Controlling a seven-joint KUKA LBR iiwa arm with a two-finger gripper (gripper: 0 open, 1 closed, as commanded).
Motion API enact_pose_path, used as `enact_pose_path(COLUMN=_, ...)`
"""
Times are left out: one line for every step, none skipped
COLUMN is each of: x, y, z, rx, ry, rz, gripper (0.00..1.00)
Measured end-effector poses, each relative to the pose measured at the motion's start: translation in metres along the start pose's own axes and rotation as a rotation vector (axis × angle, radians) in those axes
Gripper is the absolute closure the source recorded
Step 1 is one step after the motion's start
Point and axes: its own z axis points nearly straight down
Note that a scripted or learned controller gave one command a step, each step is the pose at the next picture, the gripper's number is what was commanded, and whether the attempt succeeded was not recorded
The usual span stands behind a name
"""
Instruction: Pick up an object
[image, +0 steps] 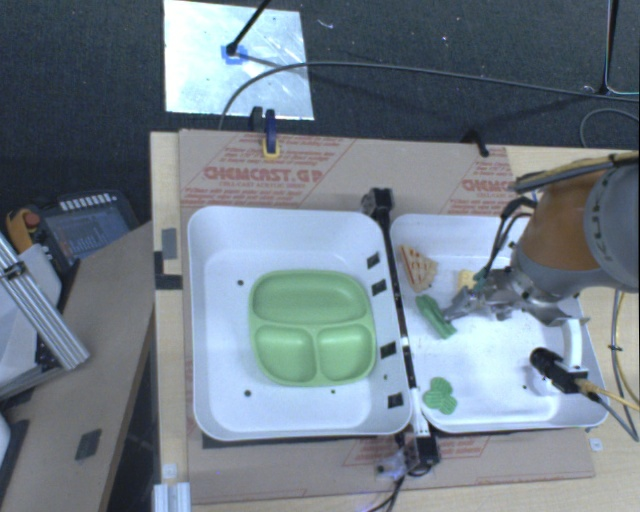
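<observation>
My gripper (466, 301) hangs low in the right bin (500, 405), its tip pointing left, just right of a long green piece (433, 316) that lies slanted near the bin's left wall. A small yellow piece (466, 279) sits right behind the gripper tip. Near the bin's back left corner lies a tan wedge with a grid pattern (418, 265). A flat green leafy piece (439, 397) rests at the front left corner. Nothing shows as held.
The left bin (215, 300) bears a light green divided plate (309, 327). The grey arm with its orange band (560, 232) covers the right bin's far right side, and a black fitting with a white cable (553, 368) hangs below it.
</observation>
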Motion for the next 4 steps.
enact_pose_path(x=0.000, y=0.001, z=-0.013, rx=-0.004, ry=-0.001, rz=-0.002, gripper=1.00)
enact_pose_path(x=-0.011, y=0.000, z=-0.067, rx=-0.007, ry=-0.002, rz=0.000, gripper=1.00)
enact_pose_path(x=-0.005, y=0.006, z=-0.130, rx=-0.009, ry=-0.002, rz=-0.004, gripper=1.00)
enact_pose_path(x=-0.005, y=0.007, z=-0.129, rx=-0.003, ry=-0.001, rz=-0.004, gripper=1.00)
